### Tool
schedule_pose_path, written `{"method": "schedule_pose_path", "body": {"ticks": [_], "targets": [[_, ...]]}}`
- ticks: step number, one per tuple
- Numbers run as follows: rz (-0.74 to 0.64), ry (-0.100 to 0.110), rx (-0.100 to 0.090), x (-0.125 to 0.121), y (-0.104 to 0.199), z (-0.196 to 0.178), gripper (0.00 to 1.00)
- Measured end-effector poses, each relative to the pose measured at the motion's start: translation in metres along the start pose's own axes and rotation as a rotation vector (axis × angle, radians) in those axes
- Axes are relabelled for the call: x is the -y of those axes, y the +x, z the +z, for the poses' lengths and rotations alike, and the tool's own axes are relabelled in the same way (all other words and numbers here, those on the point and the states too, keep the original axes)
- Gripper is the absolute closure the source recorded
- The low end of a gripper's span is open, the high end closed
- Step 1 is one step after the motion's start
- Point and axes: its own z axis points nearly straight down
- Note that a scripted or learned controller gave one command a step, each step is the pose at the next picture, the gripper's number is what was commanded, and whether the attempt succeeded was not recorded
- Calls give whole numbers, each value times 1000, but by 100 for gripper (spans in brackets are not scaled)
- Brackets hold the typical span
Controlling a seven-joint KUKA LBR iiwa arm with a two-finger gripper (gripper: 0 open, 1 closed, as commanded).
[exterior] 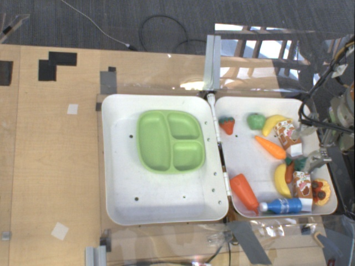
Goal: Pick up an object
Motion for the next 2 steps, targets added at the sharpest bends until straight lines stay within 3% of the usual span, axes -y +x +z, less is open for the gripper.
{"method": "schedule_pose_path", "body": {"ticks": [1,2], "targets": [[-182,-4,-10,45,5,125,0],[-182,6,11,31,-12,177,0]]}}
